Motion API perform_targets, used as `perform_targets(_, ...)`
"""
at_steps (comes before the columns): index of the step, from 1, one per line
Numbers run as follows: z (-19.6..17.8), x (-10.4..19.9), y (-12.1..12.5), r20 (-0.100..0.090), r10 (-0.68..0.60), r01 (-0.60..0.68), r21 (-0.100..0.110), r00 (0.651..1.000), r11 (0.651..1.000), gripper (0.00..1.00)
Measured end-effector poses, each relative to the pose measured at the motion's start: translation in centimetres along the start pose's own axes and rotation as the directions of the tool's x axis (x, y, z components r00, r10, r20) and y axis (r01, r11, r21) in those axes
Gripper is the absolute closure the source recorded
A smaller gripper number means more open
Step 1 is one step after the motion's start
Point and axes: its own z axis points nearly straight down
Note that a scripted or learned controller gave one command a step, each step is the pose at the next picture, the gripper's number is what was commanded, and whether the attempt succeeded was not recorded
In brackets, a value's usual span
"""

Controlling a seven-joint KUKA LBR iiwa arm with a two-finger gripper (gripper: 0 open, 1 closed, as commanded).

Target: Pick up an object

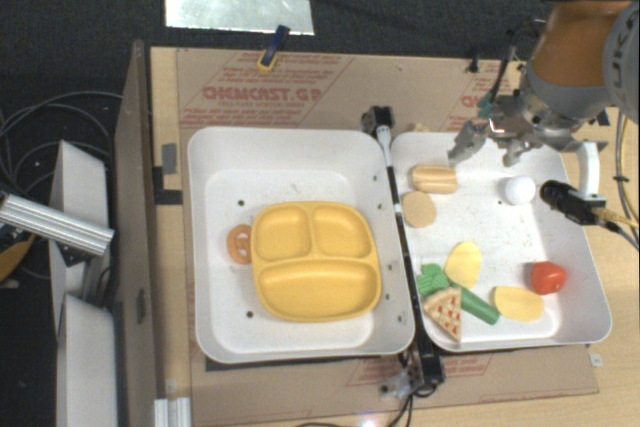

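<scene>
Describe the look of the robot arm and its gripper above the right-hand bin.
The arm is a rounded grey metal body with a broad orange band wrapping its upper section. A thin grey cable loops beside the orange part. Below, the two-finger gripper has pale grey metal fingers splaying from a grey wrist, with a small green mark near its base.

Even overhead light is falling on the two white bins (300, 150), which are glaring almost to washout, while the dark floor around them is staying dim. Shadows under the bins are lying faint (soft-edged), and the arm (585, 35) beside them is showing slightly blurred.
</scene>
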Motion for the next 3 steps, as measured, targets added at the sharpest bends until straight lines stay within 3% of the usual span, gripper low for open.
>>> perform_targets(1, 12.7, -0.8, 3.7, 0.000, -0.002, 0.002, 0.005, 1.000, 1.000, 0.00)
perform_targets(2, 15.1, 0.5, 5.4, 0.000, -0.004, 0.004, -0.001, 1.000, 1.000, 0.00)
perform_targets(3, 13.8, 0.4, 5.5, 0.000, -0.004, 0.004, -0.004, 1.000, 1.000, 1.00)
